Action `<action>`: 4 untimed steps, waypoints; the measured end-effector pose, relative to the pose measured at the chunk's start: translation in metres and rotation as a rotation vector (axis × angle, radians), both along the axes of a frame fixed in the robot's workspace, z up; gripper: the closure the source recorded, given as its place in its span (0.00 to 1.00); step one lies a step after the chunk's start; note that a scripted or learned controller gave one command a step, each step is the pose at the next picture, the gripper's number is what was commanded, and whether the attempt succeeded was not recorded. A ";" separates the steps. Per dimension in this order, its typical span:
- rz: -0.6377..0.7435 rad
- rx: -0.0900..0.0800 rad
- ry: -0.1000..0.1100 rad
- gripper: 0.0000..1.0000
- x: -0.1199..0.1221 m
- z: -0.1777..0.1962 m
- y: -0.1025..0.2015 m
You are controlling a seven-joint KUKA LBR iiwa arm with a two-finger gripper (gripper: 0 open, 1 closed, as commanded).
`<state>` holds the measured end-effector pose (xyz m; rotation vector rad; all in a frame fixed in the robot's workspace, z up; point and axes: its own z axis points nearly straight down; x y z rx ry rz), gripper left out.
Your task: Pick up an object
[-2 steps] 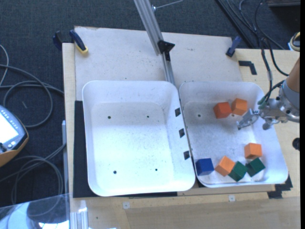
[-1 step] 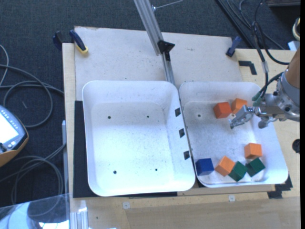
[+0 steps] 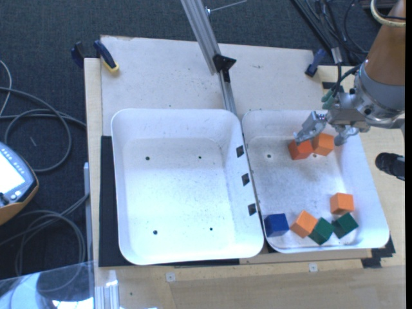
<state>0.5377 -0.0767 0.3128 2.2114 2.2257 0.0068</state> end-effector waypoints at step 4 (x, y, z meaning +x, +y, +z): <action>-0.005 0.003 0.015 0.00 0.092 -0.218 -0.068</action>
